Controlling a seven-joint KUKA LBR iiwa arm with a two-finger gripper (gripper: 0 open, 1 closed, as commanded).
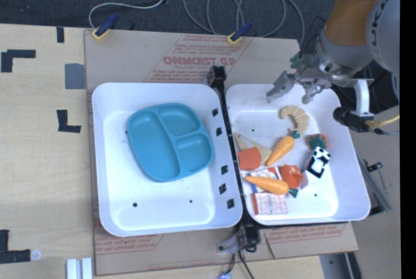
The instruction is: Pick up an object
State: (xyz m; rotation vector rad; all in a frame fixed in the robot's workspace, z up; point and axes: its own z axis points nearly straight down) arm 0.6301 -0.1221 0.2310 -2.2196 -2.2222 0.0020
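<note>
My gripper (292,92) hangs over the far edge of the right bin (351,206), its fingers (277,90) spread open with nothing between them. Just below it lies a pale croissant-shaped piece (296,115). Further in, the bin holds an orange carrot (281,149), a second carrot (268,185), an orange wedge (249,158), a red piece (292,175), a black-and-white block (318,161) and a flat red-and-white packet (269,203).
The left bin (110,206) holds a blue divided plate (170,140). A black divider with clips (224,141) runs between the bins. Cables (234,4) loop on the dark surface behind the bench.
</note>
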